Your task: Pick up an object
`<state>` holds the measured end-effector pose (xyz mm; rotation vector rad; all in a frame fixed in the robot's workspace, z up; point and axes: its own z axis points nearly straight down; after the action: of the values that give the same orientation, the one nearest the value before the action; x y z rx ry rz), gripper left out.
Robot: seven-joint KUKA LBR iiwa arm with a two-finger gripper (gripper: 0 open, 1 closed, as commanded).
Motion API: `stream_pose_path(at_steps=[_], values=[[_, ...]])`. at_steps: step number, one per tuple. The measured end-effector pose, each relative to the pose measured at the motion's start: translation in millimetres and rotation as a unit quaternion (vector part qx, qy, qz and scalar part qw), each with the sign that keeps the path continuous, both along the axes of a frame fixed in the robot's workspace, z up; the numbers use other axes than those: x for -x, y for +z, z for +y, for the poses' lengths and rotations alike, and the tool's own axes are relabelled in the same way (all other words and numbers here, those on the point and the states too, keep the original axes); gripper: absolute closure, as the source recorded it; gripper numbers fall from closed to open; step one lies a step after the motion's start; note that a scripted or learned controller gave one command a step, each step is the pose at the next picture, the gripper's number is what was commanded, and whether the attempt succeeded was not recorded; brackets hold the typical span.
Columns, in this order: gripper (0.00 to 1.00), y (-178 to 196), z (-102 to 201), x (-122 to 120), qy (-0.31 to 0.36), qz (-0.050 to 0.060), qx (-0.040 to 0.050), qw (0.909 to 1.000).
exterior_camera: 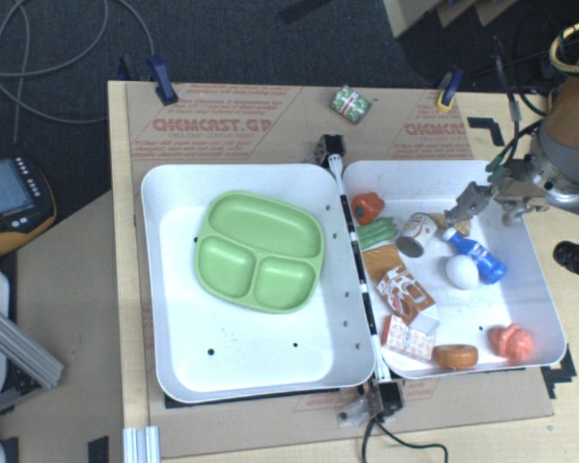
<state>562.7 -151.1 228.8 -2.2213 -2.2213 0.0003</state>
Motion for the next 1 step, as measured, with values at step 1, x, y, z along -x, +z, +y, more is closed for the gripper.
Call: stream_pose_path(at_steps=[1], values=[[0.0,-131.7,-20.8,-8.9,0.0,-0.001,0.0007,1.0]])
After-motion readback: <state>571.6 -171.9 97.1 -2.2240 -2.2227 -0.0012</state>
